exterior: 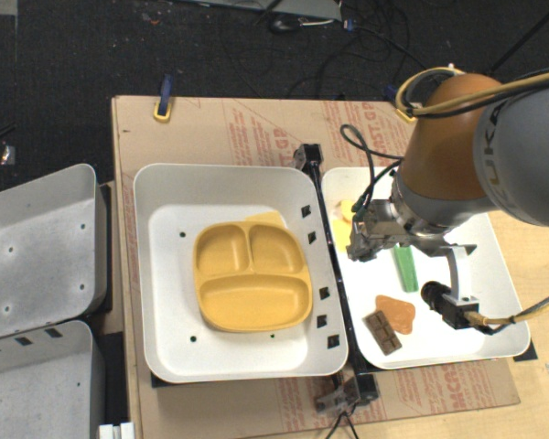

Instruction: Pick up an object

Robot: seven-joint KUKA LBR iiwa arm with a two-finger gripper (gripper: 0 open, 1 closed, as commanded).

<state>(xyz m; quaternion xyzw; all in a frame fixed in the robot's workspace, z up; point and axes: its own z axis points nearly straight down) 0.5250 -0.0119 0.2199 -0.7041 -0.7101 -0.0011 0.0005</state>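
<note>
Brown block (382,330) and orange piece (398,312) in right bin (503,332), just below claw (364,243), its state unclear.

Yellow divided tray (252,277) lying flat in the left bin (160,245), three compartments facing up, a paler yellow sheet (267,219) peeking out under its far edge. Over in the right bin (503,291): green stick (405,269) lying lengthwise, orange wedge (398,312) near it, brown block (382,331) touching the wedge's near side.
</note>
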